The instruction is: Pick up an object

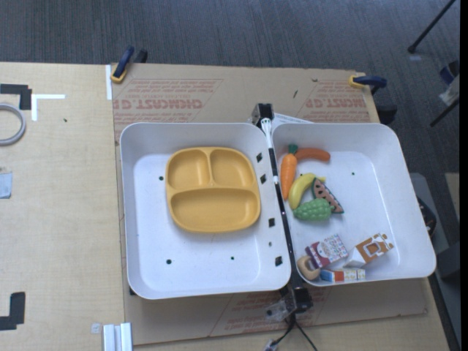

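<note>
Camera view: the pickable things all lie in the right bin (398, 167), to the right of the yellow plate (212, 189). The plate is divided into compartments and sits alone in the left bin (146, 269).

Nearest the plate, just across the bins' shared wall, is a carrot (288, 174). Its long axis runs up and down the frame, with the green top at the far end. A reddish sausage-like piece (313, 154) lies crosswise by that top. A banana (300, 189) is right of the carrot, slanting from upper right to lower left and curved. A watermelon slice (327, 197) is beside it, and a knobbly green piece (313, 210) lies at the banana's lower end.

Further right and nearer than the plate is a second cluster: a small carton (330, 250), an orange-and-white box (375, 248), a flat tube (345, 275) lying crosswise, and a tan ring (307, 267).

Both bins rest on a cardboard sheet (183, 93), which two clamps (123, 63) hold at its far corners on a pale wooden bench (58, 232). Dark grey carpet (219, 13) lies beyond the bench.
</note>
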Robot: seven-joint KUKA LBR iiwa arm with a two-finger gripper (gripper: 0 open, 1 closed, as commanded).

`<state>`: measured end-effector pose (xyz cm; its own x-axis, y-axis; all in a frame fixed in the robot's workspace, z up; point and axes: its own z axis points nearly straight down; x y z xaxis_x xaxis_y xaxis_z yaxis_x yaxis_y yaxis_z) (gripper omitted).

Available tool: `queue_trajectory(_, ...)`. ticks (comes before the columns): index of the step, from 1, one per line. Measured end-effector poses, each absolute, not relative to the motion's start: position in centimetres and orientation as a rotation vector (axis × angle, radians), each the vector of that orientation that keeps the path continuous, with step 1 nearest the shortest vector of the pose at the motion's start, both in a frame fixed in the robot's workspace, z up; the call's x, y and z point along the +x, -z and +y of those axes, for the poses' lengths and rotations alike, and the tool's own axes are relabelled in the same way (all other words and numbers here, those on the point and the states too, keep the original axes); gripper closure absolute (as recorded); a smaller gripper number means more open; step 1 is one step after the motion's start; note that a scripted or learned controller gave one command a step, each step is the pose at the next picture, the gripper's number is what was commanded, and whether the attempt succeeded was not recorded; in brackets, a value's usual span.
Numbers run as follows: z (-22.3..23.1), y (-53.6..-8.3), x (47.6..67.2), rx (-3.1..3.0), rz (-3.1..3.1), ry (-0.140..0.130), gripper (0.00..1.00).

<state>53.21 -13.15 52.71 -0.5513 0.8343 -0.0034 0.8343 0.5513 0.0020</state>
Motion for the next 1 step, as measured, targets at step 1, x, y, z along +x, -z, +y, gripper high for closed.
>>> queue_trajectory(1, -13.26, -34.50, 51.06, 1.553, 2.728, 0.001, 1.00)
